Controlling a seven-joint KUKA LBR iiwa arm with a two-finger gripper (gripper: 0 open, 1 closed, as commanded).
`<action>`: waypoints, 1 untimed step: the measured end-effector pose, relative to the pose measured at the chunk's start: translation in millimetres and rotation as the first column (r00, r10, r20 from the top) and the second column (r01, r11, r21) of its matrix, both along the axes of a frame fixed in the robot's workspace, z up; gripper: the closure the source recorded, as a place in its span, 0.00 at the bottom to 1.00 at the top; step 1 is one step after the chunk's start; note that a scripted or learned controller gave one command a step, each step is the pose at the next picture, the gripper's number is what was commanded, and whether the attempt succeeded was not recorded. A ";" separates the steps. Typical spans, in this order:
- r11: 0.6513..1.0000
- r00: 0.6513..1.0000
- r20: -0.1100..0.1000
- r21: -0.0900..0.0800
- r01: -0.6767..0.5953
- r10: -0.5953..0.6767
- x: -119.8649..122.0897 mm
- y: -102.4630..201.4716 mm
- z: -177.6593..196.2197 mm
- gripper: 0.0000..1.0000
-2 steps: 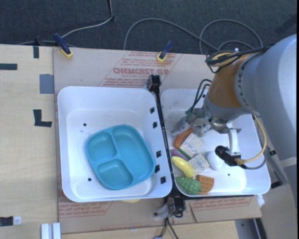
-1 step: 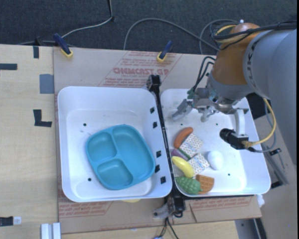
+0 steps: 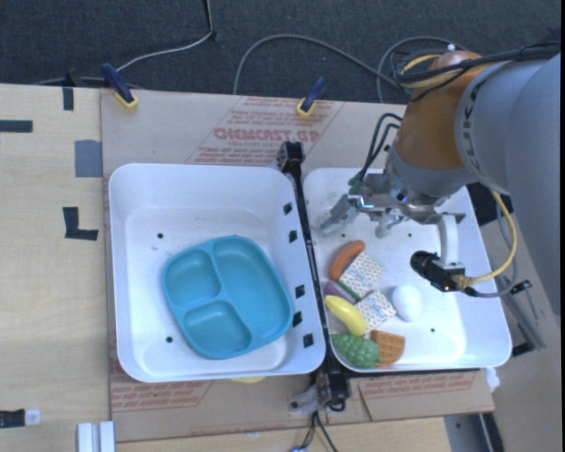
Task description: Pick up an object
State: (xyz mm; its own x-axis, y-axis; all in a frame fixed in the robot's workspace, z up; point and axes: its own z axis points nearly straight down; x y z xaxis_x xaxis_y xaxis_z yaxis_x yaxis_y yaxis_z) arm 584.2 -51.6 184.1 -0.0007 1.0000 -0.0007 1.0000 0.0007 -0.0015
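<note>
Camera view, progress: While you are watching from above, the gripper (image 3: 381, 210) is hanging over the upper part of the right bin (image 3: 471, 347), with nothing between its fingers; you are looking at a task not yet done.
Camera view, gripper: its fingers are standing spread apart, one reaching left toward the divider and others pointing down, and they are gripping nothing.
Camera view, objects: the candidates are lying clustered along the right bin's left side, below the gripper: an orange sausage (image 3: 347, 257), a patterned packet (image 3: 362, 275), a yellow banana (image 3: 345, 314), a white egg (image 3: 407, 301), a green piece (image 3: 356, 349) and a waffle-like piece (image 3: 389, 346).
Camera view, left bin: the left bin (image 3: 137, 205) is holding a blue divided tray (image 3: 226, 296).
Camera view, remaining: you are waiting on a descent, a closing of the fingers and a lift; the sausage is lying nearest, by my judgement.
Camera view, writing: the cardboard (image 3: 254, 135) on the desk (image 3: 38, 281) is showing red print, partly reading "CHEMCAST"; the smaller lines are too blurred for you to read.
</note>
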 end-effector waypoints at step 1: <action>1.000 1.000 0.000 0.000 0.001 -0.001 -16.8 -18.0 0.1 0.00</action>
State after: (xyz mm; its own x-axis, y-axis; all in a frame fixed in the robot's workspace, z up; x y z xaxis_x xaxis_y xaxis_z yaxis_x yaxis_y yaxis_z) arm 567.4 -69.6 184.1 0.0000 1.0000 -0.0010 1.0000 0.0000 -0.0014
